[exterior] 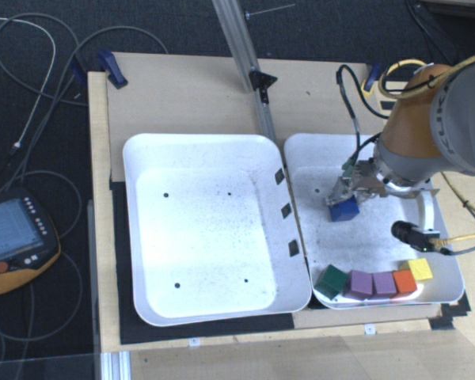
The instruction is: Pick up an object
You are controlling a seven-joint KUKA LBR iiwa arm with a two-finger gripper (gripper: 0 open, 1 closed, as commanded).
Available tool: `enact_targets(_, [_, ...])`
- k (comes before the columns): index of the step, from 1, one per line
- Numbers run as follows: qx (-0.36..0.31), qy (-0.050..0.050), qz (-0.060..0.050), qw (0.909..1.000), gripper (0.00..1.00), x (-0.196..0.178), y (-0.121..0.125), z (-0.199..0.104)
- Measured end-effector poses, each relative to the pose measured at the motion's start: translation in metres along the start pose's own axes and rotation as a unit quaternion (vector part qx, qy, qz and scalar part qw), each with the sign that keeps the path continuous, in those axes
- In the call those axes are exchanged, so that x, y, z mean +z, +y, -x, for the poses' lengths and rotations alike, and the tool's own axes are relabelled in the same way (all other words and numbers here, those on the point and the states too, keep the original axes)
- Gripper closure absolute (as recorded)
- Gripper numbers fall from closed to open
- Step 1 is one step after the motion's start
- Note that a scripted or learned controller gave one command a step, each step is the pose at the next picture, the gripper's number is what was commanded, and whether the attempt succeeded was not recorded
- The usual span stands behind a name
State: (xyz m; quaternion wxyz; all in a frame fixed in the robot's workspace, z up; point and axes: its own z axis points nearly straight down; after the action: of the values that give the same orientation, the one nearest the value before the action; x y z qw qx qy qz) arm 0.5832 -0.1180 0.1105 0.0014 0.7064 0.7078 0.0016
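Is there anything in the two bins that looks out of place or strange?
Nothing looks spilled or damaged. One thing stands apart: the blue block sits alone in the middle of the right bin, right at the claw, while the green, purple, red, orange and yellow blocks line its near edge.

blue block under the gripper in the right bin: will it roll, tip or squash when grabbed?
The blue block looks boxy with flat faces, so it probably slides rather than rolls. It seems rigid, like the coloured blocks along the right bin's near wall, so unlikely to squash. Being small, it's probably light and may skid if the gripper nudges it.
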Motion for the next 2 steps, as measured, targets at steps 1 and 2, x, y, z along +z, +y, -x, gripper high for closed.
enact_targets(1, [-0.002,0.001,0.002,1.0,1.0,-0.094,-0.021,-0.057])
enact_targets(2, [-0.003,0.001,-0.002,1.0,1.0,-0.089,-0.018,-0.117])
